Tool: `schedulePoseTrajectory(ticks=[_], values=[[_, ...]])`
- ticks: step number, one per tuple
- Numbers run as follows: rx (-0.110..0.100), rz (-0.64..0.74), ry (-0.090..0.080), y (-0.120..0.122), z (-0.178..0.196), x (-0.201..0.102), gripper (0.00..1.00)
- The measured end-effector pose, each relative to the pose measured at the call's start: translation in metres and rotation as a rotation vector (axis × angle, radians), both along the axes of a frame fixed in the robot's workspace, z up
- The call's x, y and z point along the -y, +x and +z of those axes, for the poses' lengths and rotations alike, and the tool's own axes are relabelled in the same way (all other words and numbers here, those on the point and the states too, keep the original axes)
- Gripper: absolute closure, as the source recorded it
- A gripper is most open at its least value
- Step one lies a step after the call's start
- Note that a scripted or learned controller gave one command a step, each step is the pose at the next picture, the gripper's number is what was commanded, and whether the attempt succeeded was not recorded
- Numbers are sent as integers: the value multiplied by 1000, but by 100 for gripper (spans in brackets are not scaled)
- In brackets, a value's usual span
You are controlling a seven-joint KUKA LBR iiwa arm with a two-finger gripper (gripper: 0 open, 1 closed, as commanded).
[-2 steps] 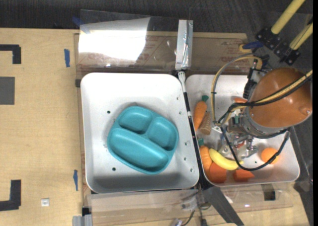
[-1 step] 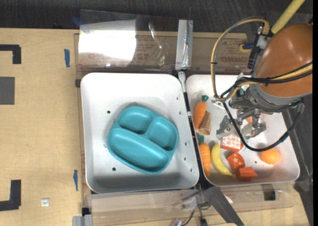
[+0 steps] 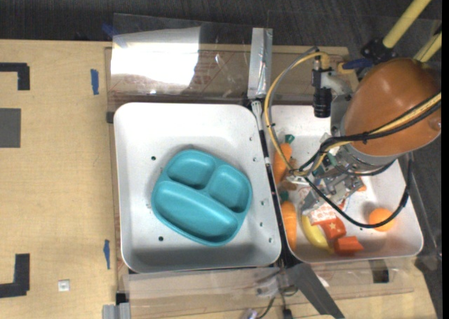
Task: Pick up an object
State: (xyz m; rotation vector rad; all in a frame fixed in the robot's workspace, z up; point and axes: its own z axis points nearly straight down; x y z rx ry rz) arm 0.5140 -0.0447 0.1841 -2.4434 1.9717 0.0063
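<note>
My gripper (image 3: 331, 186) reaches down into the right bin (image 3: 407, 237), just above a cluster of small toy foods. Beneath and beside it lie a red-and-white box (image 3: 328, 221), a yellow banana-like piece (image 3: 313, 232), a red-orange block (image 3: 349, 244) and orange carrot-like pieces (image 3: 288, 218) along the bin's left wall. An orange ball (image 3: 381, 218) rests to the right of the gripper. The orange wrist dome (image 3: 389, 104) and its cables hide the fingers.
The left bin (image 3: 133, 128) holds a teal divided plate (image 3: 202, 195). A clear plastic sheet (image 3: 182, 65) stands behind the bins. Wooden bench surface (image 3: 49, 170) stretches to the left. Yellow cables loop over the right bin's back.
</note>
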Motion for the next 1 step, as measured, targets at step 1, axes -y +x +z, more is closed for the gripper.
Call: schedulePoseTrajectory(ticks=[1], values=[[3, 296, 0, -25, 1, -52, 100]])
